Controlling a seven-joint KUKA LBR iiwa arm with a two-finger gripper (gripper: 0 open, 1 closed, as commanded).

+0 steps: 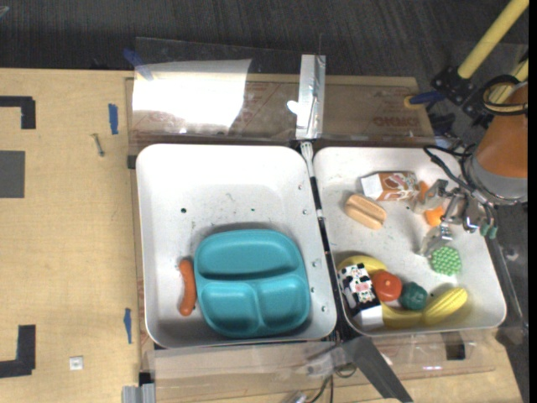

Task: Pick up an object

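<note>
- Green studded ball (445,260) lies in the right bin (495,309), toward its right wall, just below the gripper (442,235); it seems the likeliest target. It looks light and somewhat soft, its bumpy skin offering grip, so a pinch across its middle should do, though it may roll.
- Gripper state cannot be told: the metal parts at the wrist blur together above the ball, and nothing is visibly held.
- Yellow banana (445,303), a dark green piece (413,295), a red tomato-like toy (388,287) and a black-and-white block (358,285) crowd the bin's near edge.
- Bun-shaped toy (366,211) and a wrapped packet (388,185) lie farther back.
- Left bin (168,175) holds a teal divided tray (252,292) with an orange sausage (186,287) beside it.
</note>
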